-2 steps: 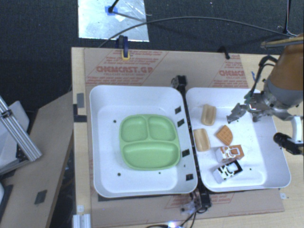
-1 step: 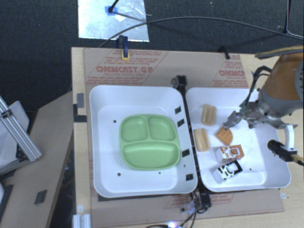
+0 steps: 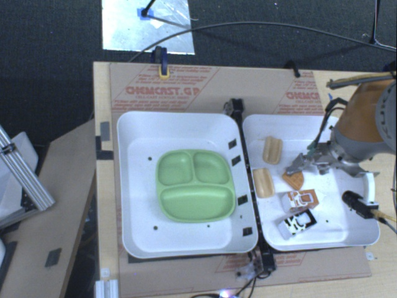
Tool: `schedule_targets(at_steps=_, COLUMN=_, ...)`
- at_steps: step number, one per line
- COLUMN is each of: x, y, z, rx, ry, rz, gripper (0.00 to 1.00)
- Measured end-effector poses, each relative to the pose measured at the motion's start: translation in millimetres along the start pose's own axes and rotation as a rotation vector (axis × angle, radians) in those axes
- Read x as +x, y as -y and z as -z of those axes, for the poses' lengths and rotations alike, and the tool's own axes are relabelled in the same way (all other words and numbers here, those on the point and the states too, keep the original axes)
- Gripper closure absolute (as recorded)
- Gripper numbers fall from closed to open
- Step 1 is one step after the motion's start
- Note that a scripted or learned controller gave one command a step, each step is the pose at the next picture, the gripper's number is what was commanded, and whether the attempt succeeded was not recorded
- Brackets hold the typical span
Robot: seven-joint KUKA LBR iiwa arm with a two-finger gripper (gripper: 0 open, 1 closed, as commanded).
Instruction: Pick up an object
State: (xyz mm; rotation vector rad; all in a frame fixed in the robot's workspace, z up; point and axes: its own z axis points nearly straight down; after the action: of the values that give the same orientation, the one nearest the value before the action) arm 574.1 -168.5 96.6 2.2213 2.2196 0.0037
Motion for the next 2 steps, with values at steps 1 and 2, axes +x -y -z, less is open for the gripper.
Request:
schedule_targets(at_steps=1, x=1, y=-3, z=15, rx=-0.006, ry=0.000, rz=0.002, gripper=1.00)
schedule_targets(at_steps=2, x=-5, y=3, z=73, rx=-0.004, ry=0.003, rz=-0.001, gripper=1.00)
